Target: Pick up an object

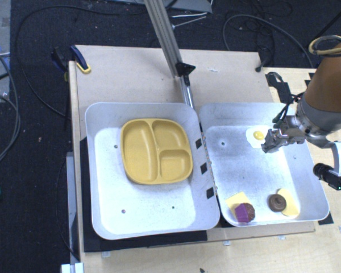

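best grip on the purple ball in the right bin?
Likely from straight above, pinching across the round middle of the purple ball. It rests partly on a yellow flat piece near the right bin's front rim, so a side approach looks cramped. Claw sits near the fried egg.

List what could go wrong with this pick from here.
The fried egg toy lies flat and thin beside the gripper, so the fingers may slide over it without catching it. It also sits near the right bin's back wall, leaving little room to come down cleanly; a bump could push it against the wall.
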